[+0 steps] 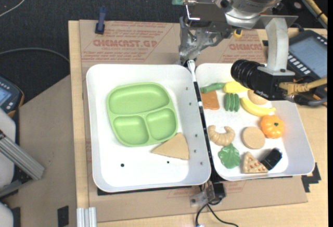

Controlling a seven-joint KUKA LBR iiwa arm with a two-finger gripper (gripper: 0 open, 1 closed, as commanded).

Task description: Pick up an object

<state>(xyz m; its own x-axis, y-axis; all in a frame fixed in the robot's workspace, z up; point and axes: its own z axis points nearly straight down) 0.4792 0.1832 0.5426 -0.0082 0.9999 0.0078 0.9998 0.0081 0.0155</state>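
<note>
Dark floor (47, 7) around cardboard-topped bench (135, 38)

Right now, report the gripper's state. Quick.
Gripper: above the far edge between the two bins; open or shut cannot be told, and nothing shows between its fingers.

Toy food (244, 127) crowds the right bin (304, 153); left bin's (99, 132) front lies open.

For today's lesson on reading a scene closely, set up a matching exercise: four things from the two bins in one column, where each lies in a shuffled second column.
Things:
1. green divided tray
2. tan wedge
3. orange pumpkin
4. croissant

Places:
A. right bin, by its right rim
B. left bin, middle
C. right bin, near the divide
D. left bin, just below the tray

Pairs: 1-B, 2-D, 3-A, 4-C
</note>
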